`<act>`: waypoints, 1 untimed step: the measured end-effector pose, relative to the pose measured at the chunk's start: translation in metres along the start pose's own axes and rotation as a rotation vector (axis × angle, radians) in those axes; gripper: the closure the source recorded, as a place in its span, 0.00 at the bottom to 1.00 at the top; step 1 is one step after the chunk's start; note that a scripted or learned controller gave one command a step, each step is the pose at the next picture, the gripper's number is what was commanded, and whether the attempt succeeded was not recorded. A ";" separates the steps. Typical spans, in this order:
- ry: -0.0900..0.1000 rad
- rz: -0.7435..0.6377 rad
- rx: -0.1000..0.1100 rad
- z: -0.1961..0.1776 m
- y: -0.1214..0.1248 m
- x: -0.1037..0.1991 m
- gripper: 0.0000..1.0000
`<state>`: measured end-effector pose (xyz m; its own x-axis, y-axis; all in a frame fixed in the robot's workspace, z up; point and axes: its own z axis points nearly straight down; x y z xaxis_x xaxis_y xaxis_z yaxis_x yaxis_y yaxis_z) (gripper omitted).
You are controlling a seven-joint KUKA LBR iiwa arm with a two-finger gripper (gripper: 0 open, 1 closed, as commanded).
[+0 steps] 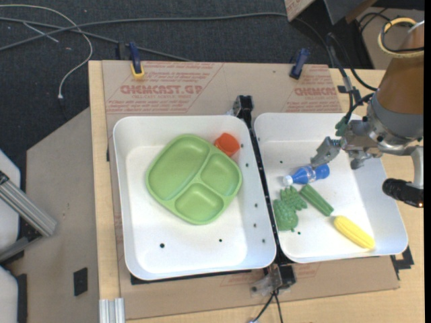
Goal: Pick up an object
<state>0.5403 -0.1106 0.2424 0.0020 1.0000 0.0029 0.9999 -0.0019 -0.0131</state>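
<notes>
The grey two-finger gripper [324, 155] hangs over the small blue plastic bottle [306, 174]; its finger state cannot be told. The bottle's white cap points toward eight o'clock.

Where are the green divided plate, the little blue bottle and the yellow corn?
green divided plate [194, 178]: camera view, middle divider.
blue bottle [312, 174]: camera view, its blue body.
yellow corn [354, 231]: camera view, mid-cob.

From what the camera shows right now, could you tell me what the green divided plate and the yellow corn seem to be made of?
The green divided plate looks like moulded plastic with a matte finish: one even colour, soft rounded compartment ridges, no glare. The yellow corn seems to be toy plastic or rubber: uniformly saturated yellow with a faint sheen, though its surface detail is too small to tell.
</notes>
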 end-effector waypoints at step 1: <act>-0.002 -0.002 -0.012 -0.006 0.002 0.000 0.00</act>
<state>0.5426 -0.1105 0.2480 -0.0005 1.0000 0.0014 1.0000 0.0005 -0.0015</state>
